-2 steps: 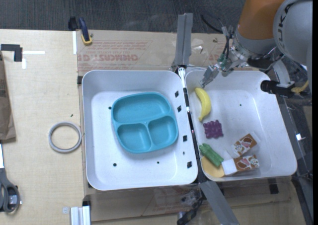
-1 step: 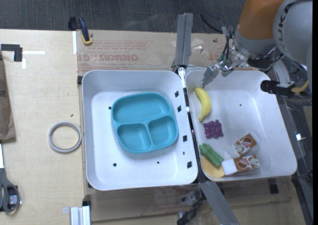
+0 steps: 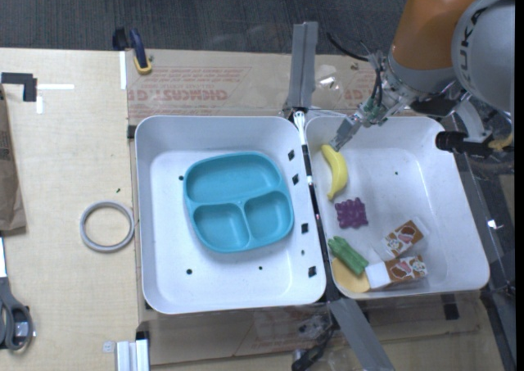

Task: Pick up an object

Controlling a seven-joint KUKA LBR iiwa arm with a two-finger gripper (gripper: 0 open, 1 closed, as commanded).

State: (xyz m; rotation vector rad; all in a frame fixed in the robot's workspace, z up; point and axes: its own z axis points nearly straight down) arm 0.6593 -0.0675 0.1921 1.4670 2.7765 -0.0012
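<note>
In the right bin (image 3: pixel 458 197) lie a yellow banana (image 3: pixel 334 173), a purple bunch of grapes (image 3: pixel 351 213), a green pickle-like piece (image 3: pixel 348 255) on a yellow slice (image 3: pixel 350 280), and two small printed cartons (image 3: pixel 404 237) (image 3: pixel 399 270). My gripper (image 3: pixel 344 135) hangs over the bin's far left corner, tilted down to the left, its tip just above the banana's upper end. Nothing is visibly held by it. The left bin (image 3: pixel 155 263) holds a blue divided tray (image 3: pixel 238 201).
A grey upright post (image 3: pixel 301 66) stands behind the gap between the bins, close to the gripper. On the bench to the left are a tape ring (image 3: pixel 107 225), scissors (image 3: pixel 12 324) and a blue-and-yellow clamp (image 3: pixel 139 52). Cables (image 3: pixel 483 140) run along the right bin's far side.
</note>
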